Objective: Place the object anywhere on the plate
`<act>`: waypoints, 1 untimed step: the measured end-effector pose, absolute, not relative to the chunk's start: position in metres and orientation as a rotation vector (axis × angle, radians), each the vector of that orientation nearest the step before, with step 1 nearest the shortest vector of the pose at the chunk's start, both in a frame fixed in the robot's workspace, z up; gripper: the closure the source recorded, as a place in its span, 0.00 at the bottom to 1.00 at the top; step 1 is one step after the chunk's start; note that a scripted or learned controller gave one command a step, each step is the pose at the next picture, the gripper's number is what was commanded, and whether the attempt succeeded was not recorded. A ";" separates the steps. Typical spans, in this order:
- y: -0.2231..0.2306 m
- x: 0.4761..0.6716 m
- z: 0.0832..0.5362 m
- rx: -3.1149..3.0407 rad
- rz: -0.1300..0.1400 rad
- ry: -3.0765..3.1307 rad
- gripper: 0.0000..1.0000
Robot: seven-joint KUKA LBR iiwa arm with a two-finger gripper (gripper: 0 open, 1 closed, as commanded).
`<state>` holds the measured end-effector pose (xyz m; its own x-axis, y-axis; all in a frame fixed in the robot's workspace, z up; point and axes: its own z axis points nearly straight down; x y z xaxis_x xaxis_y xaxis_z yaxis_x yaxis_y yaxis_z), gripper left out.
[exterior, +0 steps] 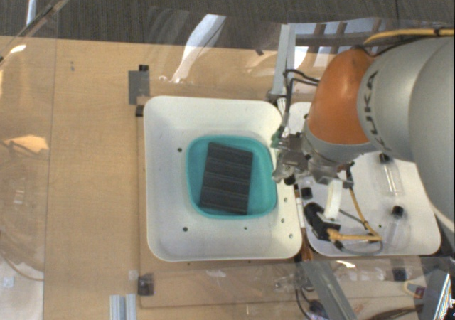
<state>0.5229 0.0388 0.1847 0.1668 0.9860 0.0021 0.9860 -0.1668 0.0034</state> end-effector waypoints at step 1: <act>0.038 0.523 0.185 2.400 0.006 2.025 0.00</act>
